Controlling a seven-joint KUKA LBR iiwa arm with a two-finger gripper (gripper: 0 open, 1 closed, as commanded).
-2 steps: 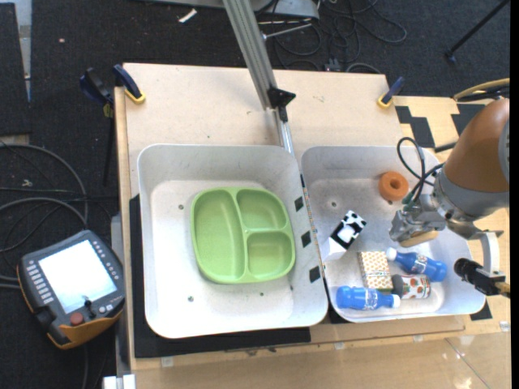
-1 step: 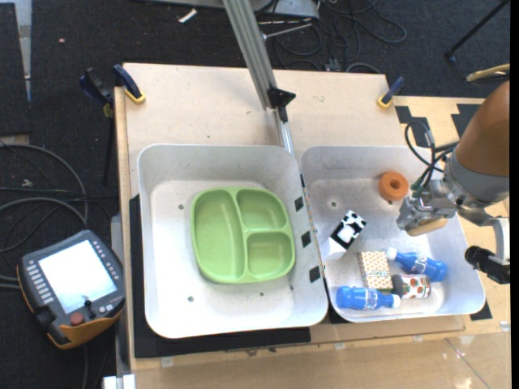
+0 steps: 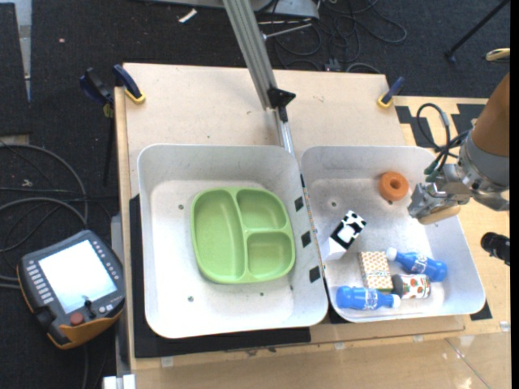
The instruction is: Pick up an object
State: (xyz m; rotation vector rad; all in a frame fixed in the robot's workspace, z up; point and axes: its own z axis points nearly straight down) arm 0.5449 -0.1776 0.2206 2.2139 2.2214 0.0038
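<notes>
The right bin [image 3: 324, 177] holds several small objects. An orange ring [image 3: 394, 185] lies near its far side. A black-and-white checkered piece [image 3: 349, 229] sits near the middle. Toward the front lie a patterned box [image 3: 374, 269], a blue bottle [image 3: 422, 265], a second blue bottle [image 3: 365, 298] and a small can with red spots [image 3: 411, 286]. My gripper [image 3: 434, 207] hangs over the bin's right side, just right of the orange ring and above the blue bottle, with nothing visibly held.
The left bin [image 3: 162, 185] holds a green divided plate [image 3: 243, 235]. A metal pole [image 3: 255, 47] slants down to the ridge between the bins. Clamps sit at the bench's far corners, and a teach pendant [image 3: 73, 286] lies at the left.
</notes>
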